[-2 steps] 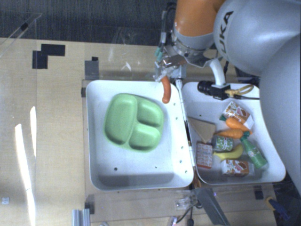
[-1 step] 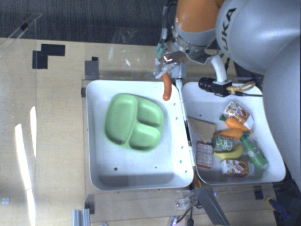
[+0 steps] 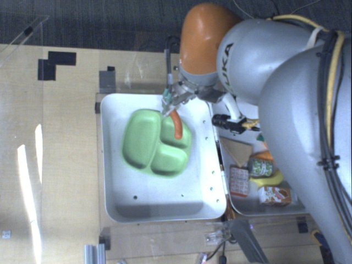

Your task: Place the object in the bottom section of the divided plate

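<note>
the orange, carrot-like object (image 3: pixel 176 125) is hanging over the upper right compartment of the green divided plate (image 3: pixel 155 142), its long axis running from upper left to lower right, the lower tip pointing down toward the plate's right edge. its upper end is sitting between the fingers of the gripper (image 3: pixel 170 105), which is clenching on that end. whether the lower tip is touching the plate is not clear. the plate is lying in the left white bin (image 3: pixel 159 202), toward the bin's upper half, with its one long compartment on the left and two smaller ones on the right. the right bin (image 3: pixel 258 207) is holding a heap of packets and food-like items, partly hidden by the grey arm. both bins are resting on a pale wooden bench (image 3: pixel 49 164), with dark carpet beyond it at the top.
</note>
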Motion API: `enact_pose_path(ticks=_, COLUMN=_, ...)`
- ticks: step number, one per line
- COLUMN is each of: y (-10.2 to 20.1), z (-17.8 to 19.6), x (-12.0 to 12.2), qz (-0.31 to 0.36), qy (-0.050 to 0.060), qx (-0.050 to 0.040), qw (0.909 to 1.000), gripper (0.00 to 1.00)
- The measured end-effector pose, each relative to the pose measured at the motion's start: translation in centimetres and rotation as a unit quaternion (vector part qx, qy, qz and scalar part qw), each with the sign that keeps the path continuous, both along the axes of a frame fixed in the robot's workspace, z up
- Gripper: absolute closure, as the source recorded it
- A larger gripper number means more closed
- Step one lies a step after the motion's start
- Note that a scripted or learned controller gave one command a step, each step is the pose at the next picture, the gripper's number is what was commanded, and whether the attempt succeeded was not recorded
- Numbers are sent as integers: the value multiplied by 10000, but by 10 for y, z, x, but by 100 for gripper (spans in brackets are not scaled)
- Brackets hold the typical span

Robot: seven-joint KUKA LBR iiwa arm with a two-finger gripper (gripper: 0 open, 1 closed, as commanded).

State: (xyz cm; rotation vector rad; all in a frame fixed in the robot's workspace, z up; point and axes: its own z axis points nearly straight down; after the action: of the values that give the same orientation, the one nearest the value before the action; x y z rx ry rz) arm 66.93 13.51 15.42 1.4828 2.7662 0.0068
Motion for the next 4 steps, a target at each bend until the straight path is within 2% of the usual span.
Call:
enact_pose_path(ticks=1, y=-36, z=32, x=-19, qz=-2026, qy=-1, qx=6, qw=9793, gripper=100)
enact_pose_path(ticks=2, y=-5, z=45, x=-6, qz=-1391, qy=-10, qx=7, qw=9903, gripper=100)
enact_pose_path(ticks=3, y=-27, z=79, x=-37, qz=1886, qy=-21, qx=-9, qw=9820, gripper=100)
enact_pose_path(ticks=4, y=-9, z=21, x=-13, qz=1992, qy=-15, qx=-10, qw=9800, gripper=100)
